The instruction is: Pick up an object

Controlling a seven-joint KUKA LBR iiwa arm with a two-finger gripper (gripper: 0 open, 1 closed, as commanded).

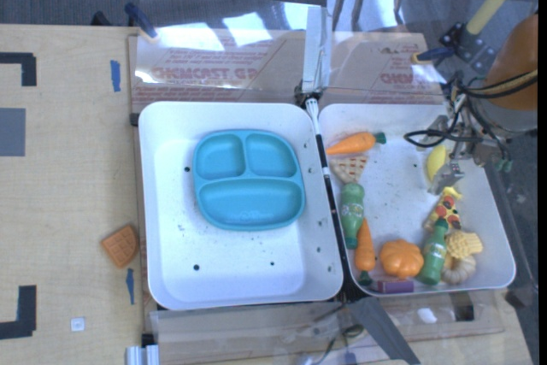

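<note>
My gripper point(454, 169) hangs over the right part of the right bin point(395, 120), under a tangle of black cables. A yellow banana-like piece point(436, 160) lies right beside it on its left; whether they touch I cannot tell. Just below sits a yellow and red toy point(446, 206). Along the bin's left side lie a carrot point(350, 143), a waffle slice point(349, 169), a green bottle point(352, 206) and a small carrot point(365, 245). At the front are an orange pumpkin point(400, 257), another green bottle point(434, 253) and corn point(464, 245).
The left bin point(162, 184) holds a blue divided plate point(248, 179). A brown cookie point(120, 244) lies on the bench left of the bins. Clear plastic walls point(312, 47) stand behind both bins. The arm's orange band point(521, 64) is at the right edge.
</note>
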